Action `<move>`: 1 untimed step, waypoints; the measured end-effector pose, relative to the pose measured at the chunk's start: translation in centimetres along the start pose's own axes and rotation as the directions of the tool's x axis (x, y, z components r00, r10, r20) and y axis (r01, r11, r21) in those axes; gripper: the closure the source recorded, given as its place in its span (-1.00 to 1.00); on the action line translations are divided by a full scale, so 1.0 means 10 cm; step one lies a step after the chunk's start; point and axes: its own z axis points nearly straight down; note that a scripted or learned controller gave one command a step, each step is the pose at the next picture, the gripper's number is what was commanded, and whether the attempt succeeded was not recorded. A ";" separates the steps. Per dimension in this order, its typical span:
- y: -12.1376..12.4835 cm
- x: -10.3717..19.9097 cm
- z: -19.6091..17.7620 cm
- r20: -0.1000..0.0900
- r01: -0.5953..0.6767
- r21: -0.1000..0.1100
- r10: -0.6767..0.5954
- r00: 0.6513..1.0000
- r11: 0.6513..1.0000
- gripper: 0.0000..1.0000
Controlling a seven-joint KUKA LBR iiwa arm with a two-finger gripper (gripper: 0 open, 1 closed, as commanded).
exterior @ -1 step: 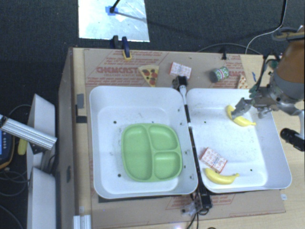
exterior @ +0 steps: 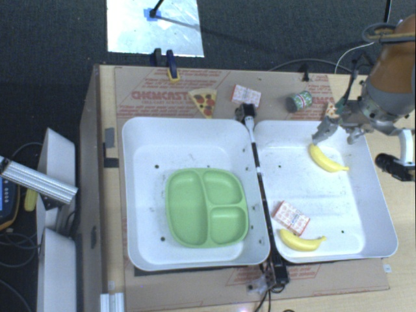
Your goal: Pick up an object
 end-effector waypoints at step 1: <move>0.37 -0.30 1.06 0.000 -0.002 0.003 0.002 1.000 1.000 -1.00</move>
